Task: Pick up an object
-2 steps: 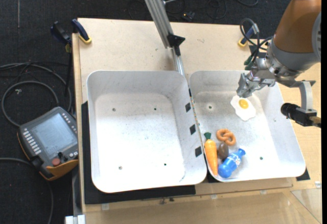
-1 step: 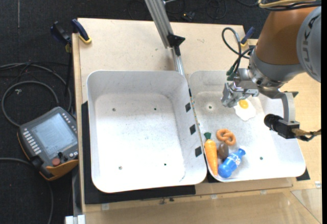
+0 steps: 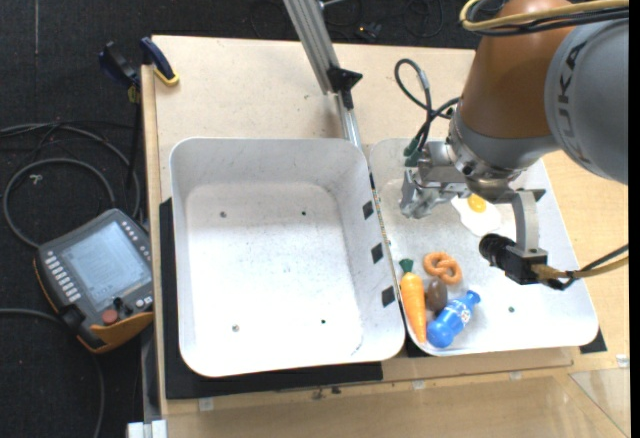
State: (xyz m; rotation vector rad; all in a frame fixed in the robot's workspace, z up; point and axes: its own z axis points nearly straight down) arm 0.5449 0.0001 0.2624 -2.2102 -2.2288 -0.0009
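My gripper (image 3: 420, 200) hangs over the far left part of the right bin (image 3: 560, 321), near the wall it shares with the left bin. Below it, toward the bin's front, lie an orange carrot (image 3: 410, 301), an orange pretzel-shaped toy (image 3: 442, 267), a small brown object (image 3: 436, 295) and a blue bottle (image 3: 452, 318), all close together. A white and yellow fried-egg toy (image 3: 478, 213) lies just right of the gripper, partly hidden under the wrist. The gripper is apart from the carrot cluster, and I see nothing hanging from it.
The left bin (image 3: 265, 256) stands beside the right one. A slanted metal rail (image 3: 310, 16) runs down to the bins' far edge. A black module (image 3: 508, 258) juts from the wrist over the right bin. A teach pendant (image 3: 100, 276) lies off the bench at the left.
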